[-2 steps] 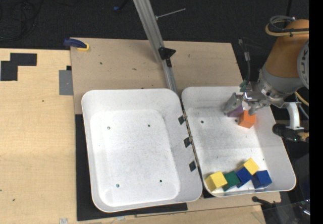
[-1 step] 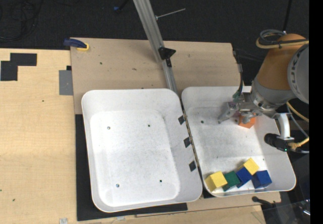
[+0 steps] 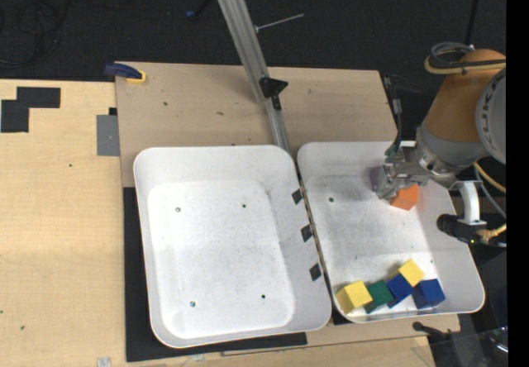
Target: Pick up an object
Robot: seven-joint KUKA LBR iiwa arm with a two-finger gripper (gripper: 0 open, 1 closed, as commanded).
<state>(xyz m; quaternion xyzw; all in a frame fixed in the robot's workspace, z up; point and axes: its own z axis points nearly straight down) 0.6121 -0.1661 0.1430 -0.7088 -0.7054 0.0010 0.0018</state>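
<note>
near corner: I see yellow block (image 3: 356, 295), green block (image 3: 380, 293), blue blocks (image 3: 413, 287) bunched in right bin (image 3: 364, 225)
target: orange block (image 3: 404, 197), right bin's far side
jaws: gripper (image 3: 395, 179) touching orange block, can't tell open or closed
far: slanted metal rail (image 3: 248, 51) over counter (image 3: 207, 109)

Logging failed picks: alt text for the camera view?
The gripper hangs over the right bin by an orange block. Yellow, green and blue blocks cluster at that bin's near edge; the left bin sits beside it.

The wooden bench (image 3: 66, 216) bears the left bin (image 3: 216, 245) and right bin (image 3: 364, 225), touching side by side.
</note>
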